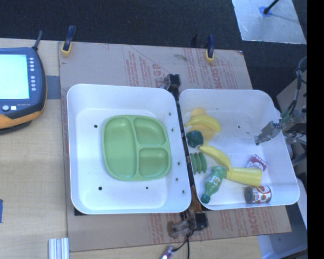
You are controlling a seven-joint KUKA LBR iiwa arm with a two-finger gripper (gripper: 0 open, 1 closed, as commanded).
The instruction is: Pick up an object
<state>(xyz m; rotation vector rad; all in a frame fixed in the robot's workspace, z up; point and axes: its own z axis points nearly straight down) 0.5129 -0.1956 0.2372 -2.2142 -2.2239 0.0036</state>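
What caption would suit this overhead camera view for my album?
A green divided plate lies in the left bin; toy food fills the right bin, with the claw at its right edge.

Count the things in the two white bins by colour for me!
Yellow: 3, a plastic banana bunch, a curved banana, a yellow block
Green: 4, a divided plate, a teal ball, a ridged pickle, a bottle
Red-and-white: 2, a can, a wrapper
Total: 9
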